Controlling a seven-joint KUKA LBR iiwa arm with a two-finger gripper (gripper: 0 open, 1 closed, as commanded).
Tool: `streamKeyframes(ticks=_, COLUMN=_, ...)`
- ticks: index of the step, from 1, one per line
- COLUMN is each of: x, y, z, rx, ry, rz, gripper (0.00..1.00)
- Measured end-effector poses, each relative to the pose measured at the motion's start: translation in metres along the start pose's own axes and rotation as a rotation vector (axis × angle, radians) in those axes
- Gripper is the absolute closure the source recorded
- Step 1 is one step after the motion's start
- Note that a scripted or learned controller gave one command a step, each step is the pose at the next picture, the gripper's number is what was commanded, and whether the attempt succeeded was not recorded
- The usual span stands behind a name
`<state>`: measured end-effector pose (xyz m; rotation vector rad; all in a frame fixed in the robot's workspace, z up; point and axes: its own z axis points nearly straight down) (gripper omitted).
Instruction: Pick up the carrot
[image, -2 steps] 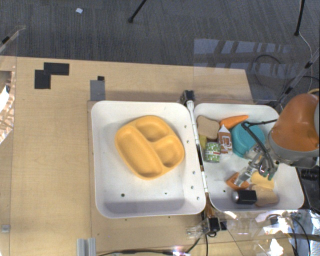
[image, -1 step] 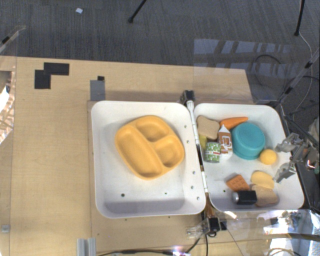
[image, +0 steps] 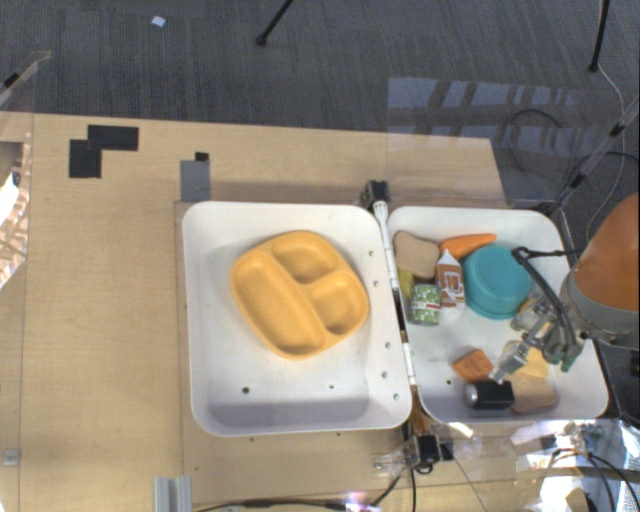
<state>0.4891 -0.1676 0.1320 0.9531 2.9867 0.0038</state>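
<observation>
The carrot (image: 468, 243) is a short orange stick lying flat at the far edge of the right bin (image: 580, 300), just above the teal bowl (image: 497, 281). My gripper (image: 494, 392) is low over the bin's near side, far from the carrot, with the bowl between them. Its dark tip sits next to an orange wedge (image: 472, 363) and a tan piece (image: 536, 396). Nothing shows held in it.
A bread slice (image: 414, 255), a small carton (image: 450, 278) and a green can (image: 426, 303) crowd the right bin's left side. The left bin (image: 215, 390) holds a yellow divided plate (image: 299, 293). The arm's orange band (image: 612, 265) hangs over the right rim.
</observation>
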Motion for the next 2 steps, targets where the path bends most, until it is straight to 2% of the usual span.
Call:
streamKeyframes(ticks=1, x=0.01, y=0.031, z=0.037, rx=-0.003, ry=-0.009, rz=0.287, gripper=0.0)
streamKeyframes(ticks=2, x=0.007, y=0.036, z=0.023, rx=-0.016, ry=-0.025, rz=0.279, gripper=1.0)
